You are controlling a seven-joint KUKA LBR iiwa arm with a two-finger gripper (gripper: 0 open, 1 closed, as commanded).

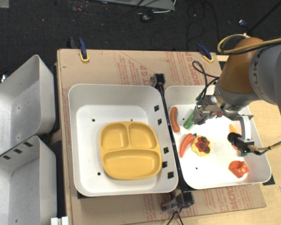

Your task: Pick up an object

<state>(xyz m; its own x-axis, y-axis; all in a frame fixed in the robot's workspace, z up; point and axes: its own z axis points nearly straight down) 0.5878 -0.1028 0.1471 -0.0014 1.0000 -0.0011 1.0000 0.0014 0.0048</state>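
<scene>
My gripper (201,115) hangs low over the upper left part of the right bin (215,179). A green piece (189,121) lies slanted right at its left edge, and I cannot tell whether they touch. A brown-red sausage (174,119) lies by the bin's left wall. Lower down are a red chili (186,145) and a small yellow tart with dark and red toppings (201,146). A red pepper chunk (238,168) sits near the front right corner. A small orange piece (232,128) peeks out beside the wrist.
The left bin (84,125) holds a yellow divided plate (130,150). A black divider (166,121) runs between the two bins. The arm (253,74) covers the right bin's back right corner. White containers (18,125) stand off the bench to the left.
</scene>
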